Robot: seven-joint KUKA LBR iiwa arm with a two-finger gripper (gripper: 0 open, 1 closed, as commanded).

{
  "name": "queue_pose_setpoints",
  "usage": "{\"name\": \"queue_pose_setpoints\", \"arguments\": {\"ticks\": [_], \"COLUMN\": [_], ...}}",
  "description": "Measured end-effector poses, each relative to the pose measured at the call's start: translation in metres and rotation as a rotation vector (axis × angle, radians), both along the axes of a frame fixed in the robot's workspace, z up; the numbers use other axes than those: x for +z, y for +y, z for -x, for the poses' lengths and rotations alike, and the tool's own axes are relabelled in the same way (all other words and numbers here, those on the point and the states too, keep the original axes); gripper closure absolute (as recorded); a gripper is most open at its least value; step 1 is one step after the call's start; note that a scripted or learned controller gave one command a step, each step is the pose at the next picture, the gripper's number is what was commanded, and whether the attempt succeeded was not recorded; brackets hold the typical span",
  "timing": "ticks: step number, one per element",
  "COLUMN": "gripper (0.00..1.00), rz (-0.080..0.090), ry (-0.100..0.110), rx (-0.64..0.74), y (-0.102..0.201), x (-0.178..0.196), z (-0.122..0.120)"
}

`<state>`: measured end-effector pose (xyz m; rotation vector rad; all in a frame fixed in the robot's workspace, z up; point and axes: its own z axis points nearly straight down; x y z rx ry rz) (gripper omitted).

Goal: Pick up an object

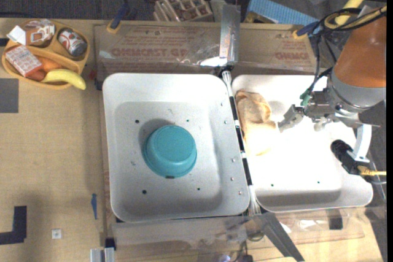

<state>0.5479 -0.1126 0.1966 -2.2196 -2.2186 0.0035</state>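
Your gripper (293,119) sits just right of the bread-like lump (254,123), whose long axis runs up-down along the right bin's (307,193) left wall; can't tell its state

a yellow tray (12,64) sits at the bench's far left corner, holding a banana (64,77), a small box (22,60) and a tin (72,42). cardboard (159,49) lies along the far edge behind the bins. blue tape (94,205) marks the bench's near left.
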Motion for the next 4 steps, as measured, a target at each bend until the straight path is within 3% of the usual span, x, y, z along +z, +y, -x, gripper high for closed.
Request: {"name": "queue_pose_setpoints", "arguments": {"ticks": [1, 2, 4], "gripper": [0.00, 0.00, 0.00], "rz": [0.001, 0.002, 0.006], "ry": [-0.005, -0.008, -0.013], "rx": [0.029, 0.012, 0.230], "y": [0.017, 0.008, 0.016], "x": [-0.021, -0.104, -0.107], "z": [-0.052, -0.120, -0.122]}}
